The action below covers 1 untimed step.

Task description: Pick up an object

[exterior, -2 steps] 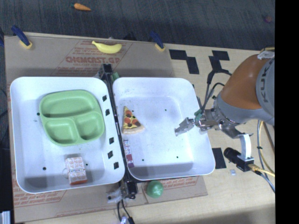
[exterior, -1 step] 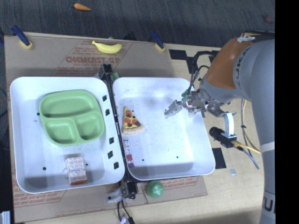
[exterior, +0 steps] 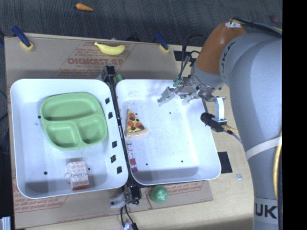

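Observation:
A toy pizza slice lies in the right bin, near its left wall. My gripper hangs over the far part of that bin, up and to the right of the slice and well apart from it. Its two grey fingers are spread open with nothing between them. In the left bin a green divided plate sits at the middle. A small red and white packet lies near that bin's front wall.
A yellow banana rests on the cardboard beyond the bins. A green ball sits on the cardboard in front of the right bin. Blue clamps hold the far edge. The grey arm covers the right side.

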{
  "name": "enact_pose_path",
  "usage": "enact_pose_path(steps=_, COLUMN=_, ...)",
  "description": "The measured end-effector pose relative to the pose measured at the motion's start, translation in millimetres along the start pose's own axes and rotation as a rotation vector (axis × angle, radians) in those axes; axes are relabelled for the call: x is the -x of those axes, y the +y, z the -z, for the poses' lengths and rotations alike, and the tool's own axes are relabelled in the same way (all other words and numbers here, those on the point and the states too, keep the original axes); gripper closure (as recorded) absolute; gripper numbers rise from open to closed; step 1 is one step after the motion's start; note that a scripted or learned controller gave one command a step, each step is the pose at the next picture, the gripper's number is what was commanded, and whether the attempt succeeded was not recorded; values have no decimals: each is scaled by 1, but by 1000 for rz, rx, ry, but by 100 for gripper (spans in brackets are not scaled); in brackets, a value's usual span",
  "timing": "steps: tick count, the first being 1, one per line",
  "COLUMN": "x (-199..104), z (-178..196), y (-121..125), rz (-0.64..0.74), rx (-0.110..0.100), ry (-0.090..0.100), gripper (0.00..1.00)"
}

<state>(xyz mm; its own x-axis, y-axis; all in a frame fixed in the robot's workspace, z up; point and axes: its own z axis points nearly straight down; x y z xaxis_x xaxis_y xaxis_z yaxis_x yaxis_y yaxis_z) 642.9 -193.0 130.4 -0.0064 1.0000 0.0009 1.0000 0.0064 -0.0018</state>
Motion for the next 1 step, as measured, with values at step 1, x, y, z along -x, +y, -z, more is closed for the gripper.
enact_pose_path(steps=1, x=18, z=14, y=-81, rz=0, rx=-2, ry=-2, gripper=0)
